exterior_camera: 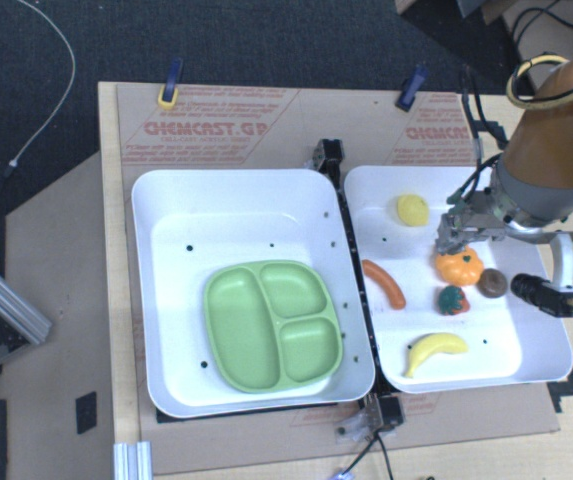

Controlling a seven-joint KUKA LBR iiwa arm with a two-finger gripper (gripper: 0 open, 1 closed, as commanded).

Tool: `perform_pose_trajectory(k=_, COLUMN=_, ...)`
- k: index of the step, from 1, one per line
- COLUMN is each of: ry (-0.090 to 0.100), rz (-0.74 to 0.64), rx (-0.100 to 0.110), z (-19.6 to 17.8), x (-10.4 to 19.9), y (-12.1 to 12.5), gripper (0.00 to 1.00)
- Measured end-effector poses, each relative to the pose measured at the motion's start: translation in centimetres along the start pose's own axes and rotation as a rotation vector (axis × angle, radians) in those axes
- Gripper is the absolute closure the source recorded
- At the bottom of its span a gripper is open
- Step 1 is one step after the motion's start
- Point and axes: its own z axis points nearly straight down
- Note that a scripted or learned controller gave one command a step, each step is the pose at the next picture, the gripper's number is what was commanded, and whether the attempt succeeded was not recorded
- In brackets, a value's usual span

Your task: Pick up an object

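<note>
Hand [459, 240]: right of frame, directly above orange fruit [459, 267] | finger state: could not tell | right bin [536, 363]: banana [434, 349] at bottom.

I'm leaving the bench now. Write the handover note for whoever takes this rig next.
Gripper: low in the right bin, just above the orange fruit; finger state hidden.
Right bin also holds a lemon, sausage, banana, a small red and green piece and a brown piece.
Left bin holds a green tray.
Done: nothing seen lifted.
Left: grasp and lift one object.
</note>
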Motion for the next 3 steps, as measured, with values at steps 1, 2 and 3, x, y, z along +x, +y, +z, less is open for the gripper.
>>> perform_pose_trajectory(k=1, ry=-0.001, rz=0.0, rx=-0.002, z=-6.5, x=-0.1, y=0.3, gripper=1.0)
perform_pose_trajectory(k=2, ry=-0.001, rz=0.001, rx=-0.002, z=-11.9, x=-0.1, y=0.5, gripper=1.0)
perform_pose_trajectory(k=3, ry=0.003, rz=-0.003, rx=0.008, z=-10.7, x=4.3, y=1.2, gripper=1.0)
